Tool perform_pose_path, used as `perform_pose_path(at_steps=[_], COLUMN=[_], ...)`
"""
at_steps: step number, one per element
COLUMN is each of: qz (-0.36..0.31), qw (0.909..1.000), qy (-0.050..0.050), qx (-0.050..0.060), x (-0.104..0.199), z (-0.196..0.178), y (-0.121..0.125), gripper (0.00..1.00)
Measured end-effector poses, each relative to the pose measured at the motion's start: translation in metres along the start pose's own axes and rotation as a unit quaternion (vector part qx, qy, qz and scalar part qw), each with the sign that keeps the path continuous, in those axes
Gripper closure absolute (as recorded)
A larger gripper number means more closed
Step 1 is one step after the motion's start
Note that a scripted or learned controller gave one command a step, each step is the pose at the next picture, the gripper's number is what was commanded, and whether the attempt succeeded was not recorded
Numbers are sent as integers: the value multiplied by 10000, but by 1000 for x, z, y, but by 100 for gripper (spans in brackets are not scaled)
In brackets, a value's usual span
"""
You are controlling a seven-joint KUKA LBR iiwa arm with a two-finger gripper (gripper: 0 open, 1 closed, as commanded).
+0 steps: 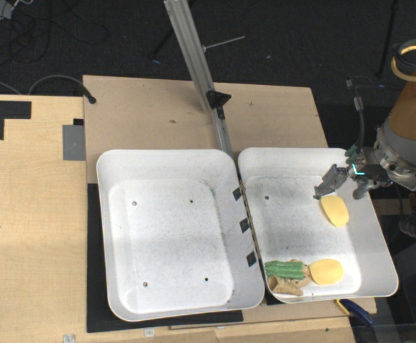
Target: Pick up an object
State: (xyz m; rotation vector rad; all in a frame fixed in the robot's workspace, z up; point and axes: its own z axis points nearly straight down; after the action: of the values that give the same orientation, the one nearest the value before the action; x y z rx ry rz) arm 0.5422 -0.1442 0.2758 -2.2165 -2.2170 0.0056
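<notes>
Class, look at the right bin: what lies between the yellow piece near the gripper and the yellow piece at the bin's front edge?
Nothing: in the camera view, bare white floor of the right bin separates the upper yellow piece from the lower yellow piece.

A smooth yellow oval piece [334, 211] lies flat in the right bin [294, 184], near its right wall and about halfway along it. At the near edge of the same bin three things lie close together: a green bumpy object [285, 269], a tan piece [288, 285] just below it, and a round yellow piece [327, 271] touching them on the right.
</notes>
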Motion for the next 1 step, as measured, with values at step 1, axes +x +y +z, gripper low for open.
perform_pose_path(at_steps=[1], qz=[12], qw=[10000], qy=[-5], qx=[-23], x=[-1], z=[-2], y=[0], gripper=[0])
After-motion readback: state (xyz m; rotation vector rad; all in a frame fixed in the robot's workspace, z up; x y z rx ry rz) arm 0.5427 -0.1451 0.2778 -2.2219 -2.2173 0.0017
